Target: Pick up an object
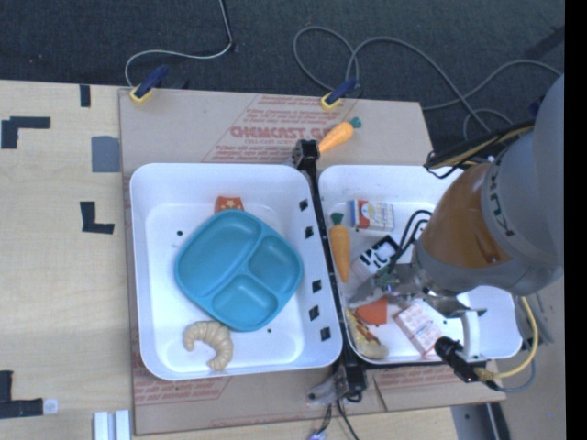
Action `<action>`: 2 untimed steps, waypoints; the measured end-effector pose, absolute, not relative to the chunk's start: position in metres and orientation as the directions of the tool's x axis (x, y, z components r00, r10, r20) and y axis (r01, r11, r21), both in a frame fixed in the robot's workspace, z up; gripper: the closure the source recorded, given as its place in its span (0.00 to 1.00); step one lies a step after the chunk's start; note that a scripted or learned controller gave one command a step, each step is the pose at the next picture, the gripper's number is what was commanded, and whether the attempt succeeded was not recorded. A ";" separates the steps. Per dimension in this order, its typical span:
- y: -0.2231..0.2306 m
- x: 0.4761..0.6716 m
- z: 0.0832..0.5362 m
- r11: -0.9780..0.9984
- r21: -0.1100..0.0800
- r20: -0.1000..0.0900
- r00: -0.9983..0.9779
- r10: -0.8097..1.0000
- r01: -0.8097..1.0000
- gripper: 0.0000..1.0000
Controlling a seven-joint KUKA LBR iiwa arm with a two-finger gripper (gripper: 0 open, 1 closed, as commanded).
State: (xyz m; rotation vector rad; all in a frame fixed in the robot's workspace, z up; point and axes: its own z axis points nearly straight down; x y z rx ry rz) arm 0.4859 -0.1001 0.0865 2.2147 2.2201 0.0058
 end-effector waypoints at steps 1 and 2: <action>-0.098 0.486 0.087 -0.001 0.008 -0.006 0.001 1.000 1.000 0.00; -0.097 0.486 0.087 -0.002 0.009 -0.007 0.003 1.000 1.000 0.00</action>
